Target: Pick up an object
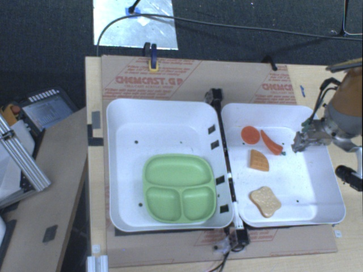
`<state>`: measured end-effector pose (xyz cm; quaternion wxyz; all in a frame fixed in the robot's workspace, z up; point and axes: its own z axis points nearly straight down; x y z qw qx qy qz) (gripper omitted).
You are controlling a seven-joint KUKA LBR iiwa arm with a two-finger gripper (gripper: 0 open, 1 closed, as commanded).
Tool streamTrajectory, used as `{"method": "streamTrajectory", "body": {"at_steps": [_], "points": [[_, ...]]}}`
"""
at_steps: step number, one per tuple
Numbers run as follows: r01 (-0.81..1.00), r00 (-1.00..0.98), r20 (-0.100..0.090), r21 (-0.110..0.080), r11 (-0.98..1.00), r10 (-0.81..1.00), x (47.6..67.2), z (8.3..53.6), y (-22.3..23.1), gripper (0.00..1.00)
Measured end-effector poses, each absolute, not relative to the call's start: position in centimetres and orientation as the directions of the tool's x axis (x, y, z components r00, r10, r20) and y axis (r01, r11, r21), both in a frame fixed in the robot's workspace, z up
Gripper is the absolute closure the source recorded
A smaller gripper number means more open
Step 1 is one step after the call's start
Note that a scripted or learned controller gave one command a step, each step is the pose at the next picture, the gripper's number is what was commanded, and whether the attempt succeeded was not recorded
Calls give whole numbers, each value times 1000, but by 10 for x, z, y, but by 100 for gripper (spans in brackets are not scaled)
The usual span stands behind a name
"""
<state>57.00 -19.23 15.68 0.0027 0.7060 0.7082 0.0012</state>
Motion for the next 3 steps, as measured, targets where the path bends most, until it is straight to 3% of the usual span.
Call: {"method": "streamTrajectory", "body": {"at_steps": [2,3], "points": [[1000,-4,-2,5,5,1000,573,249,-203,100],[1000,-8,0,2,8,1000,572,249,-160,100]]}}
